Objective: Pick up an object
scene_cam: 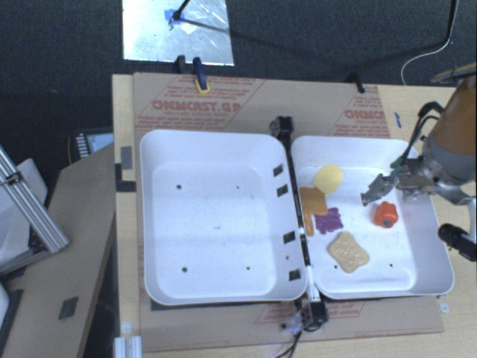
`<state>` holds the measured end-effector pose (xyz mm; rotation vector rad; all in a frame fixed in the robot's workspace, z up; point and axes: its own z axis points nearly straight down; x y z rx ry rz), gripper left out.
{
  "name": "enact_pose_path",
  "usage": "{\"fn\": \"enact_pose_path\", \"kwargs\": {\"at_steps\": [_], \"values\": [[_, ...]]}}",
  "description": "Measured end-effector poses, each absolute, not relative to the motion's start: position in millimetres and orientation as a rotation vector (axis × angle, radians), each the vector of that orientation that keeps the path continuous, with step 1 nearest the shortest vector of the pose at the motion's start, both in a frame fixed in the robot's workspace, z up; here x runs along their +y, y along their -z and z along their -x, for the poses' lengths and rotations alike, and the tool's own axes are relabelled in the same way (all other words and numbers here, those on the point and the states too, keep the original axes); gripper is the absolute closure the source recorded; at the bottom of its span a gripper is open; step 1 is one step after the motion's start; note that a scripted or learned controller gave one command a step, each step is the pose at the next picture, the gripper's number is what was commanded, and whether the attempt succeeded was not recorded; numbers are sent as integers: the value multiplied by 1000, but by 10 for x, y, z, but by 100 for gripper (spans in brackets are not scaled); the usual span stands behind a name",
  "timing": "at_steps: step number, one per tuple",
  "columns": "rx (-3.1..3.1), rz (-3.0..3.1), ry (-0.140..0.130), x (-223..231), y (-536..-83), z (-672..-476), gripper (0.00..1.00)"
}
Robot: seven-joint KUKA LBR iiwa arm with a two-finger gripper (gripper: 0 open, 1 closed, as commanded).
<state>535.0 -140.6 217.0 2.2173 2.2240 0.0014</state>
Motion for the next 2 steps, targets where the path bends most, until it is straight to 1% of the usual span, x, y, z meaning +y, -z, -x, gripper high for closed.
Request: {"fn": "enact_pose_path", "kwargs": {"at_steps": [1, 2], "values": [[2225, -2213, -4, -1406, -2280, -5360, 100], [2231, -2201, -16, -615, -3316, -5124, 100]]}}
